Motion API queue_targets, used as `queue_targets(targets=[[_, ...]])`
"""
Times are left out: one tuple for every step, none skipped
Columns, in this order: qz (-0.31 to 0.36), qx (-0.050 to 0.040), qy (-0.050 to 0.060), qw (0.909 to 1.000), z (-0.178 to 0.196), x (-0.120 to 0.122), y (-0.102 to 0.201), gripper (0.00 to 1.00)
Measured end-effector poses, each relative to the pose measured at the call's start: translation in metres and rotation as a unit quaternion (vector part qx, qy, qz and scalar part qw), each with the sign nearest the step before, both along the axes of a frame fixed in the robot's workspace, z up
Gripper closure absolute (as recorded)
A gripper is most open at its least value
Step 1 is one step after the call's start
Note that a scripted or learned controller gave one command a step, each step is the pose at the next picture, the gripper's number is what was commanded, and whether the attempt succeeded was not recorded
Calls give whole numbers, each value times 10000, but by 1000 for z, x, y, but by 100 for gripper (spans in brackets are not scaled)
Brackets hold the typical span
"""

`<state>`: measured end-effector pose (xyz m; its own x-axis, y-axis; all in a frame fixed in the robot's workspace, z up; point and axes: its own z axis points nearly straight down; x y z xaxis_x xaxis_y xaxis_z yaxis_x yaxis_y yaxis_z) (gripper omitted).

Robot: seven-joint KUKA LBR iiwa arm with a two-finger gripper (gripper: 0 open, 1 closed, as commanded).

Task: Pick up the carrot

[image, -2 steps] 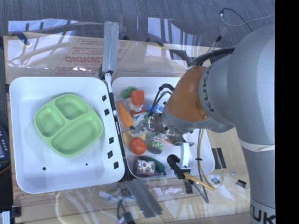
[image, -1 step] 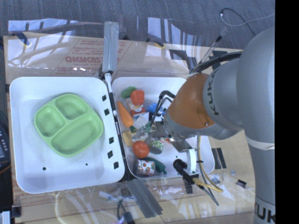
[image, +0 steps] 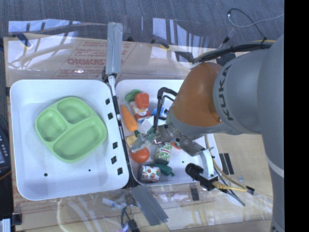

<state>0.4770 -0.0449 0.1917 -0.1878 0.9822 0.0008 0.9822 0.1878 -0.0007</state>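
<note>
The carrot (image: 128, 118) is a slim orange piece lying lengthwise along the left wall of the right bin (image: 210, 154), just below a green-topped item. My gripper (image: 146, 140) is low inside that bin, a little below and to the right of the carrot's lower end. It is above a red tomato (image: 140, 155). The carrot lies free on the bin floor and is apart from the gripper. The grey and orange wrist (image: 198, 103) covers the bin's right half.
A small bottle with a red-orange label (image: 141, 104) stands right of the carrot. Two small cans (image: 163, 152) (image: 150, 173) and a dark green item lie near the bin's front. The left bin (image: 19, 144) holds a green divided plate (image: 71, 128).
</note>
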Motion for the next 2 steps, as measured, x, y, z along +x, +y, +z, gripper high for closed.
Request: queue_targets(targets=[[1751,5,18,9846,-1,-1,-26,0],[2515,3,5,9679,-101,28,-53,0]])
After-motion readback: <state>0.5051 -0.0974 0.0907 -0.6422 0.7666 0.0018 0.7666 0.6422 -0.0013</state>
